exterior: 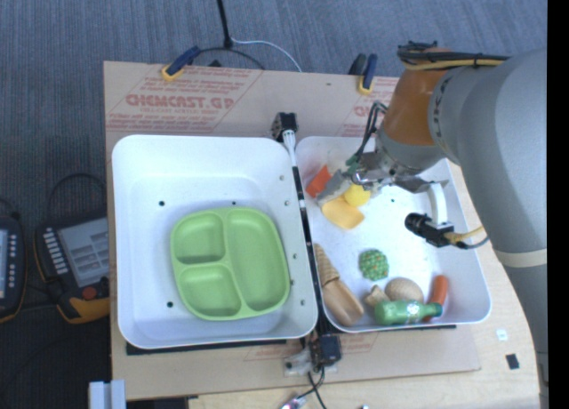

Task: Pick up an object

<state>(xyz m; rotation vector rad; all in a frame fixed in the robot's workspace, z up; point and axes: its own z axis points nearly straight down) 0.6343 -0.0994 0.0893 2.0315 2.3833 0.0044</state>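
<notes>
Gripper [356, 187] low in right bin [462, 305], over glossy yellow block [343, 212]; jaws' state unclear. Ridged green ball [374, 264] nearby.

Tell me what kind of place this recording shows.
Most likely a robotics lab bench set up for grasping trials: two white bins on a clamped board, toy food such as a carrot in the right bin, a green tray in the left, and the arm reaching in.

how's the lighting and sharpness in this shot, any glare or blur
Camera view: soft, even light, faint shadows under the green plate; bright washed-out patch on the right bin floor; the arm looks soft; the small items are low in detail.
</notes>
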